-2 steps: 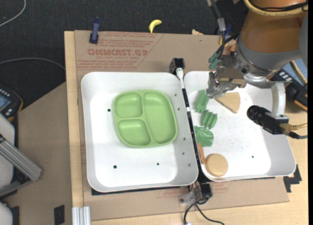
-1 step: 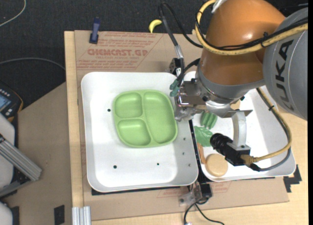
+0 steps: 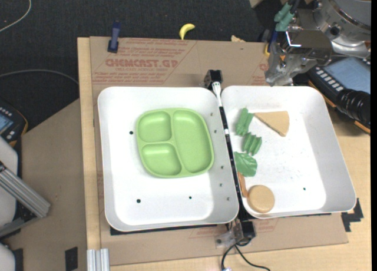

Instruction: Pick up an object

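Tan bread wedge [image 3: 275,122], flat and triangular, at 12 o'clock in right bin [image 3: 318,146]; end effector [image 3: 281,66] above rim, finger state indiscernible.

A tan wedge [image 3: 275,122] is seen lying flat in the right bin [image 3: 318,146], toward its far side. Three green leafy pieces [image 3: 247,141] are strung along the left wall, and a round tan disc [image 3: 260,198] is found at the near-left corner.

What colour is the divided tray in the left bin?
Light green tray, seen in the camera view.
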